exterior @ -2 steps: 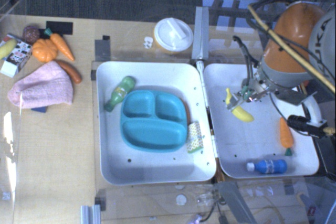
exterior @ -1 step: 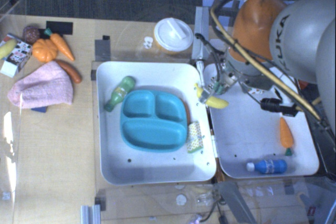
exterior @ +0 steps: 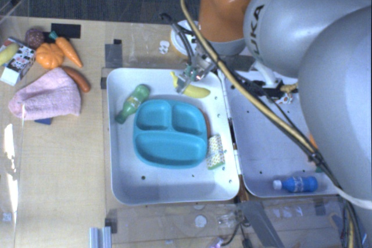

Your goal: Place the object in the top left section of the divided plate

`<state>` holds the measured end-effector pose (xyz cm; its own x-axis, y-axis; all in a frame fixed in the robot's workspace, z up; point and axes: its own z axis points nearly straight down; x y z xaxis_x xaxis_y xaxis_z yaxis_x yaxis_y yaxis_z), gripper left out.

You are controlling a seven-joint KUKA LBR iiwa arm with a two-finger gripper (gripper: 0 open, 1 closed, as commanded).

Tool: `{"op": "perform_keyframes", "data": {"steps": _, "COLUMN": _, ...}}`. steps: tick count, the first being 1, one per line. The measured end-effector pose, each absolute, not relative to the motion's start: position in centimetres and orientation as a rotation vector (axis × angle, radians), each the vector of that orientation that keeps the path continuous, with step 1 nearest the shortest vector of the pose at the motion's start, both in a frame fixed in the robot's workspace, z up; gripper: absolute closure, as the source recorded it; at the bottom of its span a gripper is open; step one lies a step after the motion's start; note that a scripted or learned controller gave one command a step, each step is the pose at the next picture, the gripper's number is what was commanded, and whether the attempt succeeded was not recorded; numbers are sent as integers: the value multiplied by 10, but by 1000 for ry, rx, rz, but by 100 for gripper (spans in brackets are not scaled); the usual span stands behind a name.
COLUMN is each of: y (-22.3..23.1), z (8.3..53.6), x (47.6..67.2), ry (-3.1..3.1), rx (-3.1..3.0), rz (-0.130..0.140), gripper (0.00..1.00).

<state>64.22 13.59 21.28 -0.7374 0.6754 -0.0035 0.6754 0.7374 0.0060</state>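
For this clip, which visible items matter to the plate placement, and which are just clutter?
Belongs to the job:
- blue divided plate
- yellow banana, lying beside the hand

Just lying about:
- green bottle
- patterned sponge
- blue water bottle in the right bin
- pink cloth, carrot and small pumpkin on the bench

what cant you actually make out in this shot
- Tool, camera view: too small and cluttered by cables to tell open from shut, or whether it touches the banana.
- Right bin: its far side is hidden under the arm.
- Brown item at the blue divided plate's right edge: mostly hidden by the plate.
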Motion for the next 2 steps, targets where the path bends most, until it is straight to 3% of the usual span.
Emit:
{"op": "perform_keyframes", "data": {"steps": 1, "y": 136, "z": 213, "x": 642, "ry": 2923, "rx": 1137, "rz": 6, "gripper": 0}}
{"op": "perform_keyframes", "data": {"steps": 2, "y": 201, "z": 360, "x": 656, "ry": 2812, "rx": 1384, "rz": 9, "gripper": 0}}
